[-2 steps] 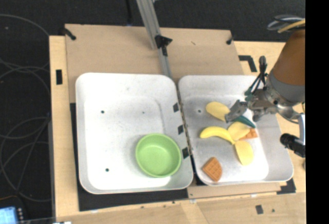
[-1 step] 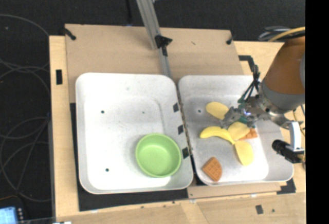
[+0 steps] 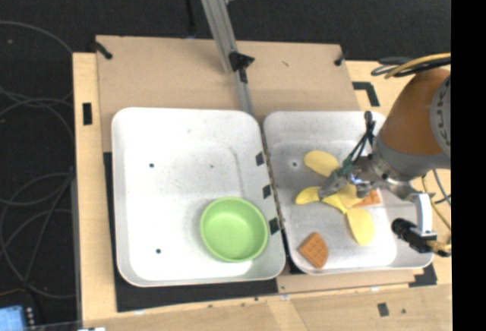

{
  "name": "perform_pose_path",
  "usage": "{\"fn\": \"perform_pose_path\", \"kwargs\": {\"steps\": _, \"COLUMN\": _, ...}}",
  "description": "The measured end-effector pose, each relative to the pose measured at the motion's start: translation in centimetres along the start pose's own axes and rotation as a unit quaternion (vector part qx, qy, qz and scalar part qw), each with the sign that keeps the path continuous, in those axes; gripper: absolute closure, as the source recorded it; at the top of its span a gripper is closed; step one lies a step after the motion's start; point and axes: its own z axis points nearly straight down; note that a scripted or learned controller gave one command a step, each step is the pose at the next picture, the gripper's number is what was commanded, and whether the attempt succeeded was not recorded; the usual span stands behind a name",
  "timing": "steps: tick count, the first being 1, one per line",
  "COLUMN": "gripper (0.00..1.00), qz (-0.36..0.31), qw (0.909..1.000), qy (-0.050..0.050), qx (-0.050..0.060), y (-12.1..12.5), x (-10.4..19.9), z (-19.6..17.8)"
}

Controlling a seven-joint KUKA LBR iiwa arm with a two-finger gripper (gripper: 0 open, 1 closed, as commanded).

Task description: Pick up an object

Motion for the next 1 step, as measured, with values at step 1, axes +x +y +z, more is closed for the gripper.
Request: {"fn": "perform_pose_path", "kwargs": {"steps": 1, "gripper": 1.00, "qz": 0.002, "qw": 1.0000, "qy": 0.001, "qx": -0.002, "y": 0.11, "x": -0.06, "z": -1.09}}
